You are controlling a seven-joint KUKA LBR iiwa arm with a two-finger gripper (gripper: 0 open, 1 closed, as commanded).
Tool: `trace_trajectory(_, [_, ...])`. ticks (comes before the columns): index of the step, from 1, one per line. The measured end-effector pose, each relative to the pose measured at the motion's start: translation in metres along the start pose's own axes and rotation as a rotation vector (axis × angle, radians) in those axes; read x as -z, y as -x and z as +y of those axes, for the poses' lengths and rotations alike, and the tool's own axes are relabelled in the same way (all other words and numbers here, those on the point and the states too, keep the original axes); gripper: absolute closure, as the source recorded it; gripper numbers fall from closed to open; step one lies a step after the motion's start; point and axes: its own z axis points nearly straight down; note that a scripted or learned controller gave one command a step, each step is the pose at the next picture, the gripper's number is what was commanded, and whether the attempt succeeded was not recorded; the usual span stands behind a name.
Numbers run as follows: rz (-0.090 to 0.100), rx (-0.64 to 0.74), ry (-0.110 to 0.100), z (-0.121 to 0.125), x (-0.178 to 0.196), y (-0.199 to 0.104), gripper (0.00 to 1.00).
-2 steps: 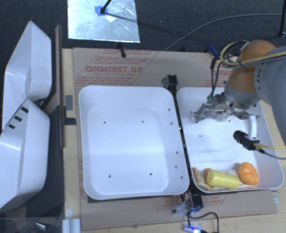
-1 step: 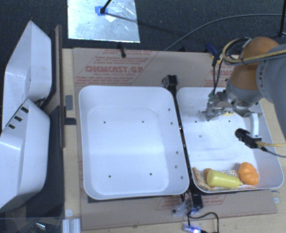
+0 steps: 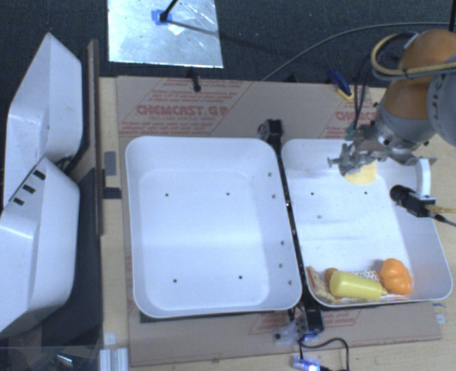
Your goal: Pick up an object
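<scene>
Hand poised over a pale yellow piece at the far end of the right bin

Reaching is the step in hand, by my reading: the grey arm comes in from the right and its hand (image 3: 357,159) sits low over the right bin (image 3: 344,230), at that bin's far end. Just beneath and beside it lies a pale yellow object (image 3: 362,174), partly covered by the hand, so its shape is unclear. Whether the hand is apart or together, I cannot tell; nothing is seen clamped in it.

At the near end of the same bin lie a yellow bottle-like object (image 3: 357,285), an orange ball-like object (image 3: 396,276) touching it, and a small brownish piece (image 3: 330,274). The left bin (image 3: 205,222) sits alongside on the counter (image 3: 236,103).

Next, the hand probably needs to settle squarely around the pale yellow object, close, and lift clear of the bin's wall.
</scene>
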Motion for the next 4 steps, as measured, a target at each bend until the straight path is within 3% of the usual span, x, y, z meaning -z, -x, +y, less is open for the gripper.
trace_trajectory(2, [0.000, -0.001, -0.001, -0.004, 0.101, 0.016, 1.00])
trace_trajectory(4, [0.002, 0.003, -0.006, -0.017, 0.079, -0.082, 1.00])
